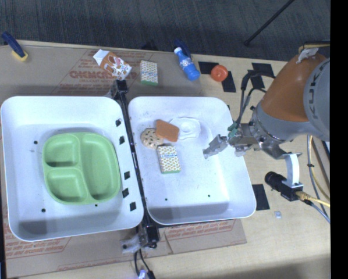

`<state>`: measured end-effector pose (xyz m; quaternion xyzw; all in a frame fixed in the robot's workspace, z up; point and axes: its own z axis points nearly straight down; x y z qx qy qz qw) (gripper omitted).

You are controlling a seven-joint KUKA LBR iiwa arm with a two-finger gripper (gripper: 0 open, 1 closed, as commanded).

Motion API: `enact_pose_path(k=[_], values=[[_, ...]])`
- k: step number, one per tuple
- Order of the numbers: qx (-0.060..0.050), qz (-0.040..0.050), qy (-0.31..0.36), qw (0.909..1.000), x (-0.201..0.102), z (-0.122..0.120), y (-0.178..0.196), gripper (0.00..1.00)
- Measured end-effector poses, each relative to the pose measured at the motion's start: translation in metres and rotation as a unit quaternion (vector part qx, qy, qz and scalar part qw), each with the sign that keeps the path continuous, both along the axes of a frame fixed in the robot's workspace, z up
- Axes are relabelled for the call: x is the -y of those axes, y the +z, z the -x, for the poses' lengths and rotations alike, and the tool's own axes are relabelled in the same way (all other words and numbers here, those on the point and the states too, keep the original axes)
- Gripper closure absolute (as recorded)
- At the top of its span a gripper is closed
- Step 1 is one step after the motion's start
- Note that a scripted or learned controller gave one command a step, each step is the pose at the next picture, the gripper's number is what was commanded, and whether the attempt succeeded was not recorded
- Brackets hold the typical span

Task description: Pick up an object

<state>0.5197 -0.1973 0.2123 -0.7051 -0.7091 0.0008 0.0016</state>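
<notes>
The right bin (220, 199) holds a brown cookie (149, 137), an orange block (167, 130), a small patterned box (169, 158) and a pale see-through item (187, 127). They lie together in the bin's far left part. My gripper (213, 147) hangs over the right side of this bin, to the right of the patterned box and apart from every object. Nothing shows in its grasp. The grey arm with its orange band (290, 97) comes in from the right.
A green divided plate (81, 167) sits in the left bin (17, 156). Behind the bins on the bench lie a snack packet (112, 64), a small box (149, 72), a blue bottle (187, 64) and an orange cap (219, 72). A blue clamp (14, 45) lies far left.
</notes>
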Motion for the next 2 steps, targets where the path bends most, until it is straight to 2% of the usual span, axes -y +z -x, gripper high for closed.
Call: enact_pose_path(k=[1, 2], values=[[-0.001, -0.0003, 0.001, 1.0, -0.03, 0.04, -0.087, 0.0], [0.0, -0.0003, 0.002, 1.0, -0.085, 0.043, -0.121, 0.0]])
